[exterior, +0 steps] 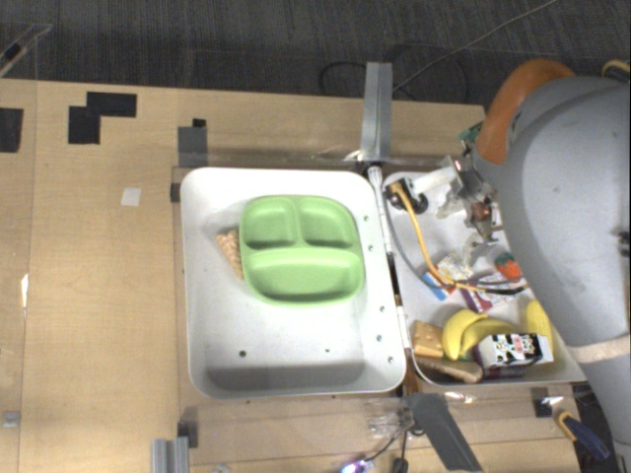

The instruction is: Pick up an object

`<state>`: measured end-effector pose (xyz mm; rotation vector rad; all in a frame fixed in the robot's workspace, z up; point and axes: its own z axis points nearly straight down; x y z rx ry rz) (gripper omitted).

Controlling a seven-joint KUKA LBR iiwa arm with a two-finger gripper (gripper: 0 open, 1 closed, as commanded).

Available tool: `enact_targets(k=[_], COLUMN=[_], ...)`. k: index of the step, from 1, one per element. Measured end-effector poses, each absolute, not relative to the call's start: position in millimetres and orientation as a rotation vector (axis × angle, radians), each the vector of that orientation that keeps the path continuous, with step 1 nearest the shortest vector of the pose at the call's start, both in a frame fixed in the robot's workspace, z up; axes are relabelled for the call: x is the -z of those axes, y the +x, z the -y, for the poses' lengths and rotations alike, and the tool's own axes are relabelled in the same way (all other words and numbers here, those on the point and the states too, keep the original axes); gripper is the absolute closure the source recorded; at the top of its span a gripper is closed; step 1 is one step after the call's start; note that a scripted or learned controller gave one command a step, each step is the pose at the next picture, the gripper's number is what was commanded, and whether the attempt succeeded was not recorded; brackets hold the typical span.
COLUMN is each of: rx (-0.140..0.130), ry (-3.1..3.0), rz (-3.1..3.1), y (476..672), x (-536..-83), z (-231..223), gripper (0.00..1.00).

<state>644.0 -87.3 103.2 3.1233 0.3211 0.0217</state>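
End effector [471,205] sits at far end of right white bin [419,180]; yellow curved plastic banana [463,331] lies toward near end — grip state can't tell.

Pretty evenly lit from overhead, nothing harsh. The shallow white plastic left bin [286,363] has a soft grey shadow along its near wall. The big grey robot arm [572,225] looks blurry, and the whole picture is soft and low-res.
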Motion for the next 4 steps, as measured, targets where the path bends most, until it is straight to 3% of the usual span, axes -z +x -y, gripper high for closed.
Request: enact_targets(k=[1,2,3,4], rx=[-0.009,-0.003,-0.007,-0.005], ry=[3.127,3.115,3.087,3.088], rz=[-0.321,-0.415,-0.579,-0.579], y=[657.6,622.6,621.3,621.2], x=[-186,-185,-270,-270], z=[12,8,24,24], gripper=[0.00,0.00,0.00,0.00])
